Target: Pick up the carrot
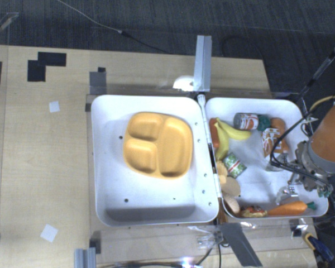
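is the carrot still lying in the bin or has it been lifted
Lying in the bin. The carrot rests flat along the right bin's near edge, with the gripper just above it.

The grey arm with the orange band (330, 135) is cut off by the right edge. Labels on the small cans (246, 121) are too small to read.

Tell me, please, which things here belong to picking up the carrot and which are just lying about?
Job in hand:
carrot, near edge of right bin
gripper, just above it

Lying about:
yellow divided plate in left bin
banana
two cans
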Robot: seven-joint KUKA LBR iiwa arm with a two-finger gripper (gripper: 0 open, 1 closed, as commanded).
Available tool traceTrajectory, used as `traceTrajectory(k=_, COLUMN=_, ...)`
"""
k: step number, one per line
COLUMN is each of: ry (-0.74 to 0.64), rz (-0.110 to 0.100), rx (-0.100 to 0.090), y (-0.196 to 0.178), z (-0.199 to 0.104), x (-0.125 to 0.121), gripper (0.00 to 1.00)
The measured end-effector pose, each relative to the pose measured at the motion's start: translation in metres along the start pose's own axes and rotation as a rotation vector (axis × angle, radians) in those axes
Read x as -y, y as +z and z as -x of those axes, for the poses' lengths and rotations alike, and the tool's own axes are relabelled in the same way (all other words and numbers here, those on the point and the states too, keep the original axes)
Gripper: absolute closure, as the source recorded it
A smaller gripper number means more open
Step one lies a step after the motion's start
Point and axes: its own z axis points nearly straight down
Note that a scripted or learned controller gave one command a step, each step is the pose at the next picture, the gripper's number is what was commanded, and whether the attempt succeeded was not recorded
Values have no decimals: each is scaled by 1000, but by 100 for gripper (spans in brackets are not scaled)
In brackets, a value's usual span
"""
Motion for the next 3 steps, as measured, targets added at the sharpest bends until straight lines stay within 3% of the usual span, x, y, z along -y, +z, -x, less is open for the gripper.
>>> traceTrajectory(k=1, ry=279, rz=4, rx=-5, y=1, z=4, x=-47, gripper=0)
traceTrajectory(k=2, ry=322, rz=4, rx=-3, y=0, z=1, x=-91, gripper=0)
traceTrajectory(k=3, ry=316, rz=5, rx=7, y=-13, z=5, x=-92, gripper=100)
